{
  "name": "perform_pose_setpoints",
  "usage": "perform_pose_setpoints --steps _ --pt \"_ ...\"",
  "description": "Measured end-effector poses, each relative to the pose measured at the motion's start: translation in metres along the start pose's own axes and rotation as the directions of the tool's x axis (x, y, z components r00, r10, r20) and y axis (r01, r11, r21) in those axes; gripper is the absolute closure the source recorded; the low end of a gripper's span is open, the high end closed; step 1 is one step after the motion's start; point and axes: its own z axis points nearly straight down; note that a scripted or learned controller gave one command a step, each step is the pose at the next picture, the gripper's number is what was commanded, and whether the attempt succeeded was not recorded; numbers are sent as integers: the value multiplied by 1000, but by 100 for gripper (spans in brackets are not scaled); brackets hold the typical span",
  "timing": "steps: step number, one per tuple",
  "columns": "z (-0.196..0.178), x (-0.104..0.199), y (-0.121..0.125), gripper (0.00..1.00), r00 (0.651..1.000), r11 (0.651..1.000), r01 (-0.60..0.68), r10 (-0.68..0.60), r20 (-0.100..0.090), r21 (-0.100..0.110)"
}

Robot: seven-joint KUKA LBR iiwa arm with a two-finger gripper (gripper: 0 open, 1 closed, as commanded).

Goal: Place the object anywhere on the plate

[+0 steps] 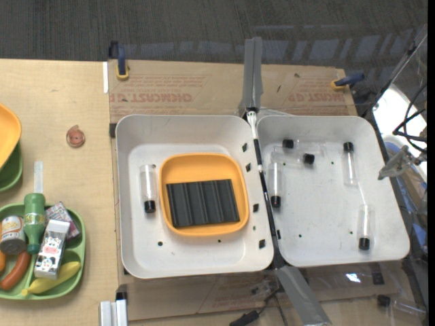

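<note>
At the outer rim of the right bin a grey pointed part shows that I take to be the gripper; it is too small and side-on to tell whether it is open or closed, and nothing is visibly held. From there the orange plate lies well apart, across the whole right bin and the seam, in the middle of the left bin. A dark ribbed block already rests flat on the plate, its long axis running toward the gripper and its ribs crosswise to that. If this block is the object, the task looks done. If not, the nearest candidates are two clear tubes with black caps, one just inward of the gripper and another nearby, both lying crosswise to the reach. Further tubes lie by the seam and beyond the plate.
</note>
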Motion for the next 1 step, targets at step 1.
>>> perform_pose_setpoints --steps 1 --pt "-20 6 4 0 996 996 -89 89 3 4"
